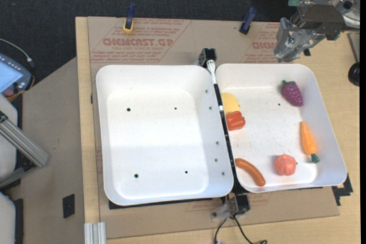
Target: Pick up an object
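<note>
Camera view puts your gripper [287, 47] upper right, above the right bin [328, 123]; whether it's spread, you can't tell. Grapes [291, 92] nearest: light, bumpy, likely rigid plastic, so pinch across the middle.

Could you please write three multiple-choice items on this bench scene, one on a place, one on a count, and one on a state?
1. Where does the purple grape bunch lie?
A. far right part of the right bin
B. middle of the left bin
C. on the cardboard

2. How many toy foods lie in the right bin?
A. three
B. six
C. nine

3. How does the gripper stand to the toys?
A. pressed on the carrot
B. above the right bin's far edge, touching none
C. down in the left bin

Answers: 1 A, it sits near that bin's far right corner. 2 B: grapes, carrot, sausage, pink fruit, red piece, yellow piece. 3 B, it hangs apart from all toys.
</note>
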Motion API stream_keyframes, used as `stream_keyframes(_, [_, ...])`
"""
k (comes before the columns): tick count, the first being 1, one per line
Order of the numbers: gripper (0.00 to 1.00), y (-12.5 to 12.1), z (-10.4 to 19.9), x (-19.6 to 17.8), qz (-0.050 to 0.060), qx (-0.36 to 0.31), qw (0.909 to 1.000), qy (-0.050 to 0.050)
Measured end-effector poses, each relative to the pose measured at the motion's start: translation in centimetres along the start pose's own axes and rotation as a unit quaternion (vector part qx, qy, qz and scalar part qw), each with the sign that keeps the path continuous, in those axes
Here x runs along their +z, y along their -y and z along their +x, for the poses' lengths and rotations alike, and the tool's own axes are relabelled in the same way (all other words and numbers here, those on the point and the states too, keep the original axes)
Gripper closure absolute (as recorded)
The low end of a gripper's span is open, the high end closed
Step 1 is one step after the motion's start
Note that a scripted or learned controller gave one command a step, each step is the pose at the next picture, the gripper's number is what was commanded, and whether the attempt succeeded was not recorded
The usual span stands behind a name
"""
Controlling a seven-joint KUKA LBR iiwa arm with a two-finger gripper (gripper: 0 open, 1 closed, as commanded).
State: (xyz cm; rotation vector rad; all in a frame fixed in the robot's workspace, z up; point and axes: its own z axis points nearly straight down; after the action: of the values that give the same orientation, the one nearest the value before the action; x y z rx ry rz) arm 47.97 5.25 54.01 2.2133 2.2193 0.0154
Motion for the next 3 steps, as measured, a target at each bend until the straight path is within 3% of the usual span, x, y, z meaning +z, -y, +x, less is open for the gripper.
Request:
stream_keyframes(1, [1.0,0.1,-1.0,3.1,0.008,0.002,1.0,0.001])
stream_keyframes(2, [1.0,0.0,-1.3,0.4,0.003,0.002,1.0,0.001])
stream_keyframes(3, [1.0,0.1,-3.2,4.7,0.009,0.003,1.0,0.001])
